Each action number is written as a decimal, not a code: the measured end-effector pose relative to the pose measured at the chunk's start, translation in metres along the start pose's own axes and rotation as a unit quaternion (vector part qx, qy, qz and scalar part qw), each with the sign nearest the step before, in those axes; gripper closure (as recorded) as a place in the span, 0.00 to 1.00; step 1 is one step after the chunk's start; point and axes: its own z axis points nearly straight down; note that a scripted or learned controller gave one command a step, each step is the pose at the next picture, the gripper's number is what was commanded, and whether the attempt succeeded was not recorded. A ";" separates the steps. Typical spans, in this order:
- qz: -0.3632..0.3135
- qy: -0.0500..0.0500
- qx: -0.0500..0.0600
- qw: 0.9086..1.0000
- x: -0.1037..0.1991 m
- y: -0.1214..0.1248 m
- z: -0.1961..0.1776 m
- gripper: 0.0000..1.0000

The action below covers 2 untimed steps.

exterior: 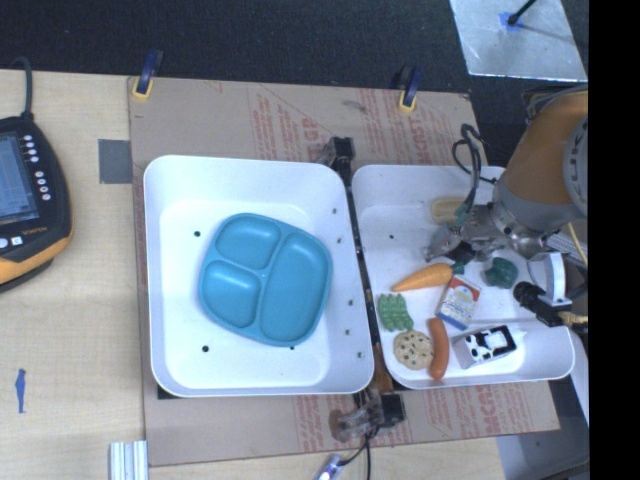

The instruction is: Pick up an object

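Note:
My gripper (pixel 452 242) hangs low in the right bin (pixel 400 193), near its middle, just above and right of the orange carrot (pixel 425 277). A teal object (pixel 501 270) lies to the gripper's right, partly under the wrist. Below the carrot are a small red and white carton (pixel 459 301), a green leafy piece (pixel 394 312), a round cookie (pixel 411 348), a red-orange sausage (pixel 438 347) and a black and white patterned block (pixel 487 345). A tan piece (pixel 449 209) sits behind the gripper. I see nothing clearly held.
The left bin (pixel 160 268) holds a blue divided plate (pixel 265 278). A black and orange teach pendant (pixel 25 203) lies on the bench at far left. Clamps (pixel 147 73) pin the cardboard underlay along its far edge.

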 end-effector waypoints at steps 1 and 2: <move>0.000 0.000 -0.003 1.000 -0.043 0.061 -0.002 0.00; -0.001 0.000 -0.001 1.000 0.025 -0.015 -0.001 0.00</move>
